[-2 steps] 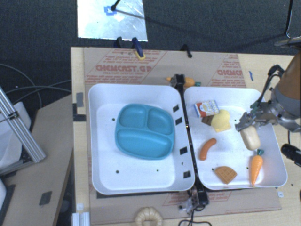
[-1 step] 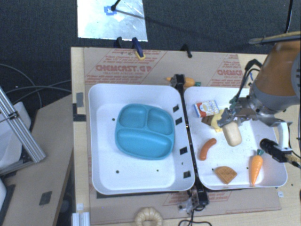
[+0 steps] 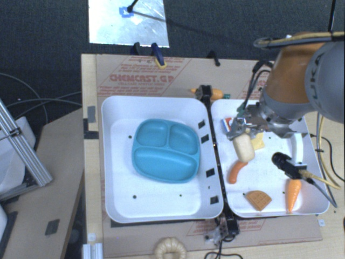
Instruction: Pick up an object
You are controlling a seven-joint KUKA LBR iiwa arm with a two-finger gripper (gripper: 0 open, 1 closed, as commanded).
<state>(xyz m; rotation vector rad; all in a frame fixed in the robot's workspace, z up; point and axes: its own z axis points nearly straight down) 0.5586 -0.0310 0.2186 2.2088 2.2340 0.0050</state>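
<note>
My gripper (image 3: 240,131) hangs over the upper left part of the right bin (image 3: 318,201), below the grey and orange wrist. A cream oblong piece (image 3: 244,148) sits directly beneath it, its top end touching or hidden by the gripper. Whether it is held or lying on the bin floor I cannot tell. An orange sausage-shaped piece (image 3: 235,172) lies just below the cream one. A brown waffle-like piece (image 3: 259,200) and a carrot (image 3: 292,195) lie near the front wall. A yellow slice (image 3: 259,142) shows beside the gripper.
The left bin (image 3: 116,198) holds a blue divided plate (image 3: 164,150) in its middle. A small red and blue item (image 3: 227,124) lies by the divider at the right bin's back left. An orange item (image 3: 215,94) and a beige ring (image 3: 171,248) rest outside the bins.
</note>
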